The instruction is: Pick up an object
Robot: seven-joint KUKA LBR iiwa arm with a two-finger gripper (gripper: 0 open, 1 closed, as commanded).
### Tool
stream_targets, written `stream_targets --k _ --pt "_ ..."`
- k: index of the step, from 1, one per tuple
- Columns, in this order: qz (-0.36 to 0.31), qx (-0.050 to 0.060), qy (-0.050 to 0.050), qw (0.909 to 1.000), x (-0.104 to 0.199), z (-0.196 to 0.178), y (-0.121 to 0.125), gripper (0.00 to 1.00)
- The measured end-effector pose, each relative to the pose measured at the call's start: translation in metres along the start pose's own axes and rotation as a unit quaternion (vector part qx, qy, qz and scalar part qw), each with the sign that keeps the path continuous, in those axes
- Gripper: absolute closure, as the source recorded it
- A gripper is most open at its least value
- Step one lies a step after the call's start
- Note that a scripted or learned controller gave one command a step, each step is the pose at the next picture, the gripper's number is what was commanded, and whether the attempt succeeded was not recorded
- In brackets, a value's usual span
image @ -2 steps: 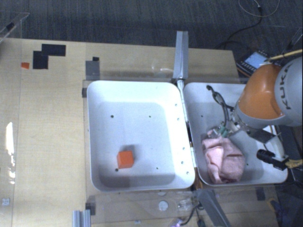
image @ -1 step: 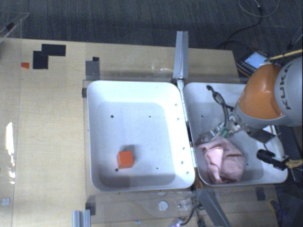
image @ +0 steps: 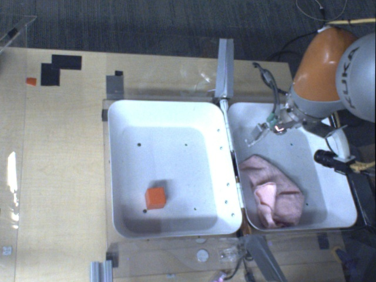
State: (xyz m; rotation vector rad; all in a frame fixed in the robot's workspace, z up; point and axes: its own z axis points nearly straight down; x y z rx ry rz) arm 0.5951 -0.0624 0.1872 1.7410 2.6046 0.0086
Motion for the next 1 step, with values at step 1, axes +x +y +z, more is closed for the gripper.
stream_targets --k 1 --pt "-0.062 0.002 0.001 0.9981 -0.0305 0.0734 -0.0464 0.0"
